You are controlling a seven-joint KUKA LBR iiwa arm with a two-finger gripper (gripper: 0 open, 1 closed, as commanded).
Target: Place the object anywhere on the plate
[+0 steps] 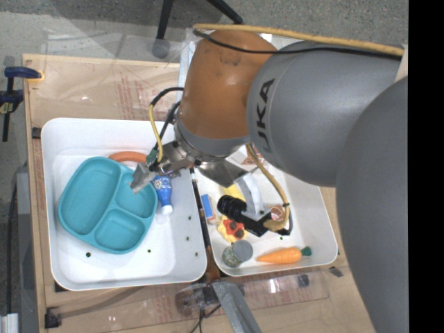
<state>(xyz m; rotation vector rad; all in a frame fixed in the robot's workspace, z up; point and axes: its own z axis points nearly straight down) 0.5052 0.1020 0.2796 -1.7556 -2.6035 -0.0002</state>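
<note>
the gripper [144,180] hovers at the blue plate [104,207] edge beside a tube [163,194]; its state is unclear.

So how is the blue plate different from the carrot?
The blue plate is turquoise with divided sections; the carrot is orange with a green end. The plate is wide and far bigger; the carrot is small and thin. The plate lies in the left bin, the carrot in the right bin. Both lie flat.

Smooth turquoise plastic plate [104,207], slightly glossy; white plastic bins [104,272] matt; bench [90,92] bare pale wood under clear film.
</note>
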